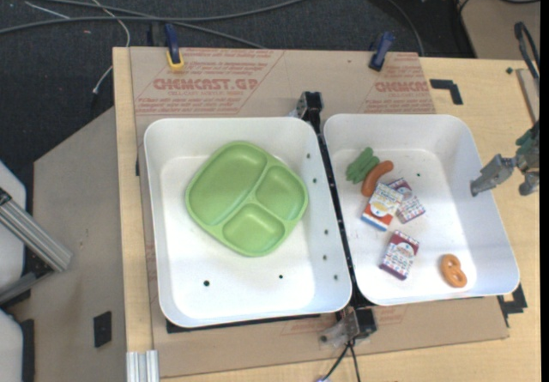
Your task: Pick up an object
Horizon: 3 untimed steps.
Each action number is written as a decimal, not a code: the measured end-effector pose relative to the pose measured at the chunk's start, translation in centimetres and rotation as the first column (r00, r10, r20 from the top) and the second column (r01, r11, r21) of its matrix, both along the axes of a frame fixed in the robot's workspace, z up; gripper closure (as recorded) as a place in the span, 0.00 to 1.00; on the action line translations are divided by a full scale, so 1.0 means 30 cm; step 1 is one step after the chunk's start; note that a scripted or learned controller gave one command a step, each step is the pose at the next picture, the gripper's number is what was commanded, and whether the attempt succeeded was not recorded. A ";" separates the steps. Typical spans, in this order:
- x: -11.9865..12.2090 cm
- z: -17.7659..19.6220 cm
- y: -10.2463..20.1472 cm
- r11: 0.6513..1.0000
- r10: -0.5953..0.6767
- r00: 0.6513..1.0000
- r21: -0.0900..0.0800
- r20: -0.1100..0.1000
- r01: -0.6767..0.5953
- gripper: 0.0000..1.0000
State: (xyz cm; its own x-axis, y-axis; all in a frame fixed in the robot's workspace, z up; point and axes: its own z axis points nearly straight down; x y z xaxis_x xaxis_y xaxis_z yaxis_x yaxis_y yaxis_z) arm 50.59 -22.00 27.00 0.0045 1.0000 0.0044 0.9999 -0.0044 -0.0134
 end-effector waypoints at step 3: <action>-0.011 -0.388 0.007 1.000 0.004 1.000 -0.001 0.009 -0.004 0.00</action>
